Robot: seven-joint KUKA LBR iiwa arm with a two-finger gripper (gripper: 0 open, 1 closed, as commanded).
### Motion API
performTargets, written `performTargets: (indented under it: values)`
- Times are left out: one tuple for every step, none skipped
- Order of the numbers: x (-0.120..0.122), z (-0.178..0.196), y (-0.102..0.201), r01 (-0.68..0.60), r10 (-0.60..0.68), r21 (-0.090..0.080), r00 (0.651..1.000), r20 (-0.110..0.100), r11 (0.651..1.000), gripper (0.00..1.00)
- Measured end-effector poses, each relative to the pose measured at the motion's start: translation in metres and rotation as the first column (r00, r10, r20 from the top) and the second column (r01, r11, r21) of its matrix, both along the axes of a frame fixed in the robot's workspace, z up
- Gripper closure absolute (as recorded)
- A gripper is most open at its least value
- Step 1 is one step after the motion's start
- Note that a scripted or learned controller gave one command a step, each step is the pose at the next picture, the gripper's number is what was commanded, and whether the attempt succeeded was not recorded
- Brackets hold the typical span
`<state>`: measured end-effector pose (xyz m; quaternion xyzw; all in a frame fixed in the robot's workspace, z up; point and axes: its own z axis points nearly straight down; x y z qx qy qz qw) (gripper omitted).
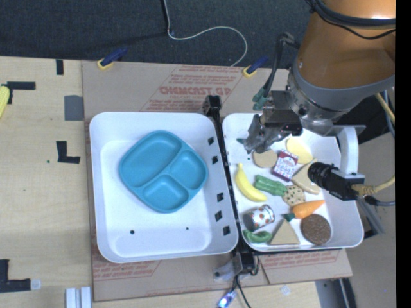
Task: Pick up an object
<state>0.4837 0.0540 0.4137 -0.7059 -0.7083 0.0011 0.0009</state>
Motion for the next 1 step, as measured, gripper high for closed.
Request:
performTargets:
  values:
    - [0.0002,0.0096,-0.0001,0.0,0.0,-0.001,1.0,-0.001,1.0,1.0]
